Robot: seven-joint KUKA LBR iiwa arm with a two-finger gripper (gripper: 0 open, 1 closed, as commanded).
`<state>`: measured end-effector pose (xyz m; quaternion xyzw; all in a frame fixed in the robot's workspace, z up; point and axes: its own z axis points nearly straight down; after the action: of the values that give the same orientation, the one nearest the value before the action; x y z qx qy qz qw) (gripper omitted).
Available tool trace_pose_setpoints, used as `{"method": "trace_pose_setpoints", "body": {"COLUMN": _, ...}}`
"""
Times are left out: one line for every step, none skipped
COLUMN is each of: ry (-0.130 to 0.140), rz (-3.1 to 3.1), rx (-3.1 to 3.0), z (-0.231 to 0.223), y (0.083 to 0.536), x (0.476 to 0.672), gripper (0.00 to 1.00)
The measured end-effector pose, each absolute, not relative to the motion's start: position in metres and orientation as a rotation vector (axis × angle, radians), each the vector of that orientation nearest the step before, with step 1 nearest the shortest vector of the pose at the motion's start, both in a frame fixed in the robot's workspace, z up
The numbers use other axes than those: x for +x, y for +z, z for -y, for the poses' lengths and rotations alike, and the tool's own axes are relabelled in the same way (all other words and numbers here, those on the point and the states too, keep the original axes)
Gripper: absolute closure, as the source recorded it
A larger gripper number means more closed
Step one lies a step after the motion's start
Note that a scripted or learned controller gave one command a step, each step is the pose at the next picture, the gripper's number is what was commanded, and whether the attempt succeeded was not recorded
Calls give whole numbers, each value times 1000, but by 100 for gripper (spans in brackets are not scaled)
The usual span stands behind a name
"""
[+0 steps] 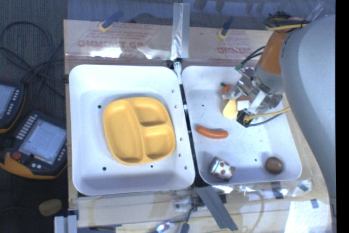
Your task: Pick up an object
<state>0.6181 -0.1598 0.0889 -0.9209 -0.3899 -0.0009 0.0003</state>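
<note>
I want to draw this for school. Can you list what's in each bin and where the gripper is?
Left bin: yellow divided plate, in the middle
Right bin: orange sausage in the middle; spotted cup on its side at the front; brown ball in the front right corner; pale yellow piece towards the back
Gripper: over the back of the right bin, beside the pale yellow piece
Holding something: cannot tell

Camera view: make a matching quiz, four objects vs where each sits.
Objects:
1 yellow divided tray
2 orange sausage
3 brown ball
4 spotted cup

Places:
a right bin, lower right corner in view
b left bin, centre
c right bin, mid-height, left half
d right bin, lower edge, left of the ball

Pairs: 1-b, 2-c, 3-a, 4-d
</note>
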Motion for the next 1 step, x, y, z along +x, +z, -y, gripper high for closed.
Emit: {"method": "trace_pose_setpoints", "body": {"ry": 0, "rz": 1230, "rx": -2896, "z": 160, "y": 99, "x": 619, "gripper": 100}}
